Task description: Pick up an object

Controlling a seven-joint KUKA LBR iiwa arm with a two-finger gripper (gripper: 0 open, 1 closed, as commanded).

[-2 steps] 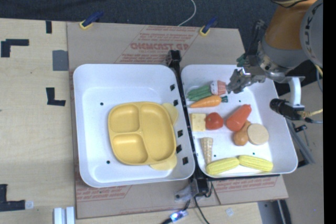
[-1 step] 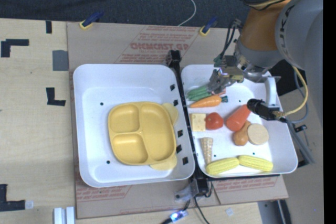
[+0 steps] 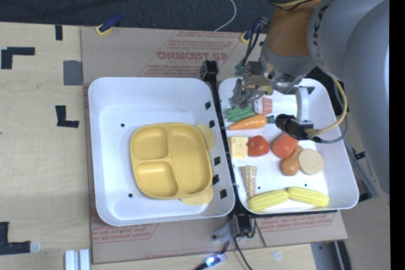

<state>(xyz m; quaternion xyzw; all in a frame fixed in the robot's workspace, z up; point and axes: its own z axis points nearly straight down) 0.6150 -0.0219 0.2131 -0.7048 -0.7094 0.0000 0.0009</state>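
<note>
Claw (image 3: 248, 97) low over far left corner of right bin (image 3: 338, 190), above green vegetable (image 3: 239, 114) and carrot (image 3: 248, 123); whether released or clenched cannot be told.

Step, as judged: descent toward grasp, nothing lifted yet. Likely target green vegetable or carrot, touching each other just beneath claw. Next move calls for closing on one piece without dragging neighbour.

Nearby: tomato (image 3: 257, 146), cheese (image 3: 238, 147), corn cobs (image 3: 289, 198). Left bin (image 3: 101, 136) bears yellow divided plate (image 3: 171, 159).

Hidden: claw tips blurred against clutter; red-and-white item behind wrist partly covered; arm cut off at right.
</note>
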